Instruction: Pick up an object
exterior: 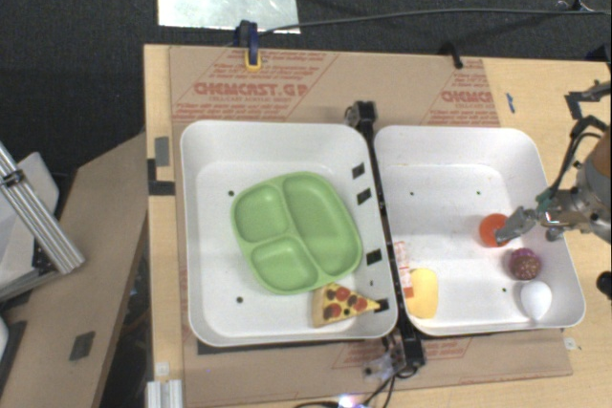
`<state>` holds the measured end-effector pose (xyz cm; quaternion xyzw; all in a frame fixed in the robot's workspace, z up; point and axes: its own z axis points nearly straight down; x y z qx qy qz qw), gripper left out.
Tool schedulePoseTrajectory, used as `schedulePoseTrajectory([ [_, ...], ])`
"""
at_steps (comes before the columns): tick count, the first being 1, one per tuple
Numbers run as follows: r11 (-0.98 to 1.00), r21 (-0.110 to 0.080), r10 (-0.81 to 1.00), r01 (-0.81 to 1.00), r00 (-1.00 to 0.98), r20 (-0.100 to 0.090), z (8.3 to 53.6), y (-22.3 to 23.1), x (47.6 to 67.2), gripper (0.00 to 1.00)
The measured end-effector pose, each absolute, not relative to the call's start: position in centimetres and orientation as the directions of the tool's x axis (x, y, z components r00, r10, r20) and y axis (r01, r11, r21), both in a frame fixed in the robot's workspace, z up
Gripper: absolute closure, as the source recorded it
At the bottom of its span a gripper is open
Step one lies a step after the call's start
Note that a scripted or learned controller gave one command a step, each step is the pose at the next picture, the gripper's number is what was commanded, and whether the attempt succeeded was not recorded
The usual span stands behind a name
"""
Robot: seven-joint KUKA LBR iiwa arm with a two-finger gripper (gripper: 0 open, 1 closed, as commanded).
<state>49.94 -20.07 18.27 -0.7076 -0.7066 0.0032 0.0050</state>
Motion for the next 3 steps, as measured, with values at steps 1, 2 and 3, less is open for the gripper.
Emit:
schedulePoseTrajectory([
  [1,0.003,0.001,1.000,1.000,-0.003,0.000,19.0,-20.0,50.3,0.00],
  [2,0.001,-0.002,1.000,1.000,-0.001,0.001,13.0,-20.1,49.6,0.00],
  [3,0.002,0.000,1.000,1.000,-0.002,0.000,8.2,-20.1,49.7,0.00],
])
